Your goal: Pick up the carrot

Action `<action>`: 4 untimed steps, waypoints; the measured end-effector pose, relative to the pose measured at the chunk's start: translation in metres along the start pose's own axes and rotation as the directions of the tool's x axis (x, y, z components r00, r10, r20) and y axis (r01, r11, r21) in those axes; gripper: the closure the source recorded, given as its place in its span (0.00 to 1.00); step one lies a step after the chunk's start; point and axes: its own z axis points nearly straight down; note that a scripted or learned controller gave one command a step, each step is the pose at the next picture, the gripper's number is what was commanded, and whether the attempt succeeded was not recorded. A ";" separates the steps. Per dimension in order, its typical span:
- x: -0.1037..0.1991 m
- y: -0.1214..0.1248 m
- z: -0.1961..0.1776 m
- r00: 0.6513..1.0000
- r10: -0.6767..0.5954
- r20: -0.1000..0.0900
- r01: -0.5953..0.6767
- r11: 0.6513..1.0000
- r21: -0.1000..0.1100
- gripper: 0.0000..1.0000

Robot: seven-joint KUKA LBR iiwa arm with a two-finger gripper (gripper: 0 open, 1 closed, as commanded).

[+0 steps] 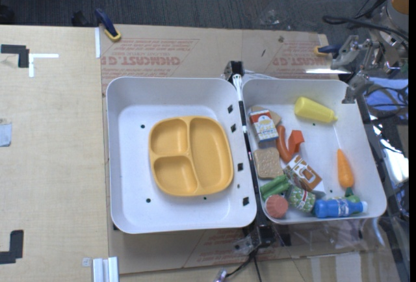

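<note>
The carrot (345, 169) is small and orange. It lies near the right wall of the right bin (367, 144), pointing away from me, with bare white floor around it. A blue bottle (339, 208) lies just in front of it. My gripper (359, 76) hangs above the far right corner of that bin, well behind the carrot and apart from it. Nothing shows in its grasp.
The right bin's left half holds a yellow bottle (315, 110), a small carton (263, 126), a cracker (267, 162), a red-orange piece (289, 142), a snack packet (303, 175) and green and red food items (279, 196). In the left bin (123, 144) lies a yellow divided plate (190, 155).
</note>
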 end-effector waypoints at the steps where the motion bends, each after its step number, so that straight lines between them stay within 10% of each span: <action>1: 0.037 -0.028 0.161 0.987 -0.164 0.000 0.164 0.987 -0.001 0.00; 2: 0.078 -0.026 0.176 0.907 -0.422 0.002 0.422 0.907 -0.001 0.00; 3: 0.075 -0.025 0.165 0.904 -0.427 0.009 0.427 0.904 0.004 1.00; 4: 0.089 -0.026 0.175 0.642 -0.767 0.003 0.767 0.642 0.000 1.00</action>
